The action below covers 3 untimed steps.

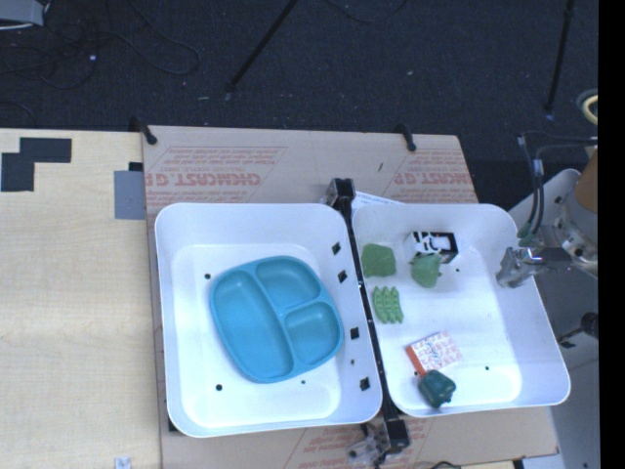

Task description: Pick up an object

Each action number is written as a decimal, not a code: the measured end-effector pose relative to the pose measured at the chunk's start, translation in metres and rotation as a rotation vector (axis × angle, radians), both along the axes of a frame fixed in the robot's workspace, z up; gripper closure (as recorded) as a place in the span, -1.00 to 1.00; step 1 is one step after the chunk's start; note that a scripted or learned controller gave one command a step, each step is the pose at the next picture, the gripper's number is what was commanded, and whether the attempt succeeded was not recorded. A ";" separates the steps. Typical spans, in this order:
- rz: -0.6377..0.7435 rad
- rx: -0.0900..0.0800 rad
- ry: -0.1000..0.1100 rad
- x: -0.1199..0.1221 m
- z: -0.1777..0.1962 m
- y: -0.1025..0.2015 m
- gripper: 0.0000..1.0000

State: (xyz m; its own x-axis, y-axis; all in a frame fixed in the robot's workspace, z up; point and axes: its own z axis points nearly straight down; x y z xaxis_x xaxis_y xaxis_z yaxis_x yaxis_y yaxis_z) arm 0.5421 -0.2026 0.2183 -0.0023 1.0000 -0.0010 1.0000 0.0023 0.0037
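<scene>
In the left bin [186,262], a smooth, glossy blue plastic tray [275,316] with three rounded compartments lies flat. Across the divider, the right bin [508,360] holds a soft-looking green block [378,259], a ridged green piece [388,304], a green lump [426,270] touching a black-and-white item [435,243], a small patterned card [434,350] and a dark teal chunk [437,389]. At that bin's right rim hangs the metallic gripper [515,265], clasping nothing; whether it is apart or together I cannot tell.
</scene>
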 end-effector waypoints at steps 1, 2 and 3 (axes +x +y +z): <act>0.000 -0.001 -0.001 -0.003 0.063 -0.002 1.00; 0.001 0.001 0.004 -0.003 0.068 -0.003 1.00; 0.003 0.003 0.007 -0.002 0.064 0.053 1.00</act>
State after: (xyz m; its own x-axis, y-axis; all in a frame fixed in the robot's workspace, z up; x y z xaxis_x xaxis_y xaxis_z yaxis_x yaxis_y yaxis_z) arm 0.5400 -0.1493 0.2822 -0.0048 1.0000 0.0025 1.0000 0.0048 -0.0028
